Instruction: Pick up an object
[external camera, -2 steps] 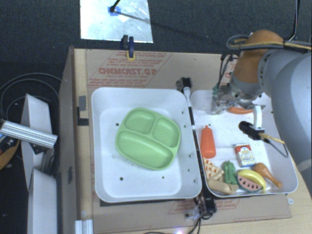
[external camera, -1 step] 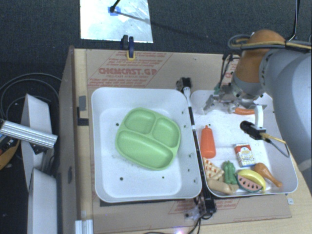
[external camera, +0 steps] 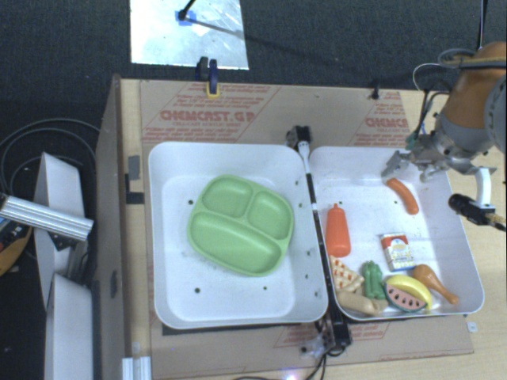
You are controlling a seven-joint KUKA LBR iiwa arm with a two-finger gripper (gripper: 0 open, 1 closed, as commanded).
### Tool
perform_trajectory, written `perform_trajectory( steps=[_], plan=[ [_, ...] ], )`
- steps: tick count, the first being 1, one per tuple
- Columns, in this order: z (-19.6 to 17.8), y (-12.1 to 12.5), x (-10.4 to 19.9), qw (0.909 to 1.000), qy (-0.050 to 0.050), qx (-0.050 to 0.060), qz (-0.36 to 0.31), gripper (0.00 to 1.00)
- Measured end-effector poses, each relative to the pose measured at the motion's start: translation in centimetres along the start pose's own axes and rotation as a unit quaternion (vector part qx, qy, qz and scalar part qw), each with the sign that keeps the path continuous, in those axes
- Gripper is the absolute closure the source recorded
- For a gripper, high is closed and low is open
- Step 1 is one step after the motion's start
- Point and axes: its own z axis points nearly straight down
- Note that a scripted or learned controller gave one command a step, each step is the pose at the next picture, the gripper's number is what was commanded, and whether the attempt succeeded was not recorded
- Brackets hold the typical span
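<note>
1. Sausage [external camera: 402, 195], a small orange-red toy link, lies slanted in the upper part of the right bin [external camera: 459, 244], just below the gripper [external camera: 413, 158].
2. Jaws: whether they are released or clenched cannot be told; nothing is visibly between them.
3. Lower in that bin lie an orange carrot [external camera: 338, 230], a small red-and-white carton [external camera: 397, 251] whose print is too small to read, a banana [external camera: 409, 286], a watermelon slice [external camera: 405, 299] and a drumstick [external camera: 434, 281].
4. Left bin [external camera: 170, 212] holds a green divided plate [external camera: 240, 224].
5. Worktop [external camera: 238, 109] of brown board carries red lettering that appears to read "CHEMCAST GP".
</note>
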Motion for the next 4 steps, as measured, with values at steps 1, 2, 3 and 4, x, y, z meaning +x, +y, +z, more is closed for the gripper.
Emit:
perform_trajectory(
  steps=[1,2,3,4],
  plan=[
    [4.6,-4.2,0.9,1.0000,0.003,0.004,-0.002,0.00],
    [4.4,-12.2,3.2,1.0000,0.004,0.006,-0.002,0.00],
    [4.3,-16.8,-0.2,1.0000,0.003,0.004,-0.001,0.00],
    [4.2,-7.2,2.2,1.0000,0.002,-0.002,-0.007,0.00]
  ],
)
